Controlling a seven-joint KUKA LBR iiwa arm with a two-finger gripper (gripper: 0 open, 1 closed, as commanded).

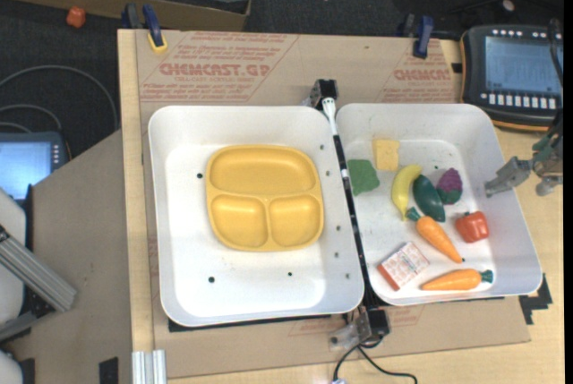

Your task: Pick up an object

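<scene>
Toys crowd the right bin [515, 261], so I risk nudging neighbours. My gripper [524, 176] sits at the bin's three o'clock rim, fingers spread and empty, tomato [472, 226] nearest.

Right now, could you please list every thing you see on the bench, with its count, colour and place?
bins: 2, white, side by side
divided plate: 1, yellow, left bin
carrots: 2, orange, right bin, near side
banana: 1, yellow, right bin
green block: 1, right bin, left part
cheese piece: 1, pale yellow, right bin, far part
small box: 1, red and white, right bin
red pepper: 1, right bin
gripper: 1, grey, right bin's right rim
</scene>
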